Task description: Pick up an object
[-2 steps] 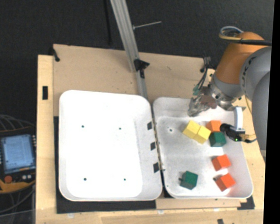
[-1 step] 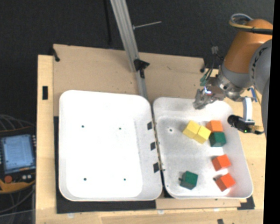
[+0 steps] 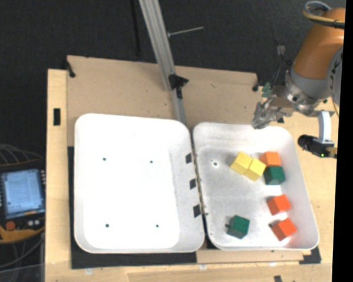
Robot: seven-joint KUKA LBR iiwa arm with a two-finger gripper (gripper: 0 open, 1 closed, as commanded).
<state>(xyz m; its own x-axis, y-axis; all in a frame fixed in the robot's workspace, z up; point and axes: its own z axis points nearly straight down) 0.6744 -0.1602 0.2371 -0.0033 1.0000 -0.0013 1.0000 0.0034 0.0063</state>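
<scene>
The right bin holds several small blocks. A yellow double block lies near its middle top, with an orange block and a green block just to its right. Two more orange blocks sit near the right wall, and a second green block lies toward the front. My gripper hangs over the bin's far rim, above and behind the blocks, touching none of them. Nothing shows between its fingertips.
The left bin stands beside the right one. A slanted metal pole rises from between the bins at the back. A tablet lies off the bench at the left. A black fitting sits right of the bin.
</scene>
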